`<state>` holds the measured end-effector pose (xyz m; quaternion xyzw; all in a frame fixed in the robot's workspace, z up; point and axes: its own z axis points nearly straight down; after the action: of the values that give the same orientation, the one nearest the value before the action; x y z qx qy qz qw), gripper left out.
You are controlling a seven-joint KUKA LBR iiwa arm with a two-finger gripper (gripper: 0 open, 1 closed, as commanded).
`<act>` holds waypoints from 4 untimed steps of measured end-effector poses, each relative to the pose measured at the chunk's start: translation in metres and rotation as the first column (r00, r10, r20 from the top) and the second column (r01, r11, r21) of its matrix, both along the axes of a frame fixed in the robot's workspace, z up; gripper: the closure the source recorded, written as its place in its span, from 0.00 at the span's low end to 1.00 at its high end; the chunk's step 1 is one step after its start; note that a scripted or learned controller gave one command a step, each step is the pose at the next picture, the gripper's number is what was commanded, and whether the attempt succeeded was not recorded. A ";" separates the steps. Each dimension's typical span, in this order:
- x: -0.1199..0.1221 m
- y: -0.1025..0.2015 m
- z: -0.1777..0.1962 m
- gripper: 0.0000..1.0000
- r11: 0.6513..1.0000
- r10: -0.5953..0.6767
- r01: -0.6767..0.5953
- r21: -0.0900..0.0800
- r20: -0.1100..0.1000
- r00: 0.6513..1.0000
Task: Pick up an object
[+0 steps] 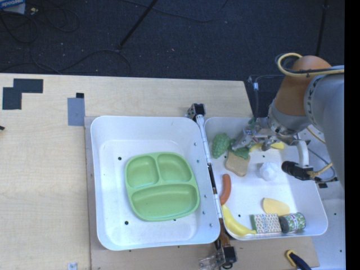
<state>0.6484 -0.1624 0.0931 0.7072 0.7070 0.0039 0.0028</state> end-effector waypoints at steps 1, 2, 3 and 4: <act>-0.004 -0.051 0.133 0.00 1.000 0.000 0.000 -0.002 -0.013 1.000; -0.004 0.014 0.003 0.00 1.000 0.001 -0.001 -0.001 -0.010 1.000; -0.001 -0.014 -0.001 0.00 1.000 0.001 -0.001 -0.001 -0.001 1.000; -0.002 -0.015 0.006 1.00 1.000 0.001 -0.001 0.003 -0.013 1.000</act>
<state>0.6464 -0.1770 0.0987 0.7067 0.7075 0.0002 -0.0028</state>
